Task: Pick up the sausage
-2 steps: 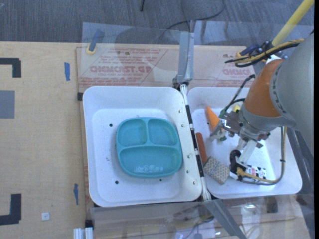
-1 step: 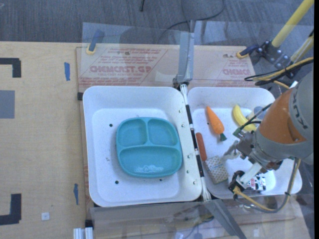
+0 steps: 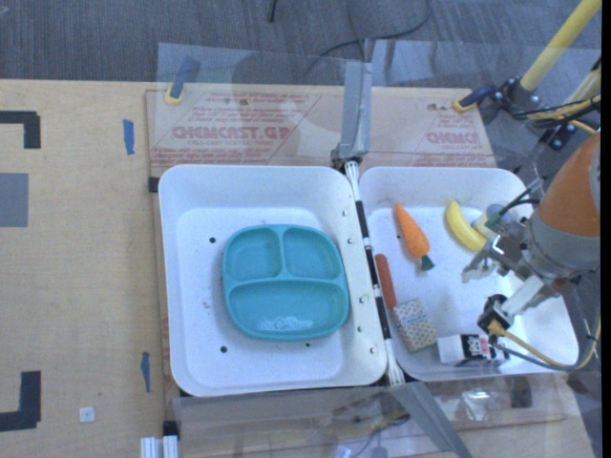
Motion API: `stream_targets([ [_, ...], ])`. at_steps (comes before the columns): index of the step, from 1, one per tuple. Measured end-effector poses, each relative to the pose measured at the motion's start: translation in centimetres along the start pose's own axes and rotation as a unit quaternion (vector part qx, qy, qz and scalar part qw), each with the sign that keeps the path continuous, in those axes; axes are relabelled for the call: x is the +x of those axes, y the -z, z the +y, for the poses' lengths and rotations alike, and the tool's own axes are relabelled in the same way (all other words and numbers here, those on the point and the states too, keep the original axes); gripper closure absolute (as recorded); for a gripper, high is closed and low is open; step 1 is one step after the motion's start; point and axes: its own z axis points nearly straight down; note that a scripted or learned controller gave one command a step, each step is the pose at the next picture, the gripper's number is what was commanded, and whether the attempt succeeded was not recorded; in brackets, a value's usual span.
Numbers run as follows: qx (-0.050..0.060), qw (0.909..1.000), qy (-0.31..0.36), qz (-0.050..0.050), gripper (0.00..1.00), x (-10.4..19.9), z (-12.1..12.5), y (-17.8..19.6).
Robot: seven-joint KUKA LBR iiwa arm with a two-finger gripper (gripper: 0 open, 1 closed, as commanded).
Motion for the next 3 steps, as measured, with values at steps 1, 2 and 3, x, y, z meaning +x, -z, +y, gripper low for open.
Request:
stream_targets([
  [1, 0.002, 0.9999, -0.01, 0.0, 0.0, 3.1, -5.2, 1.1],
  [2, 0.0, 0.9999, -0.012, 0.0, 0.0, 6.1, -2.7, 2.0],
  [3, 0.0, 0.9998, 0.018, 0.0, 0.0, 3.0, -6.7, -3.5],
])
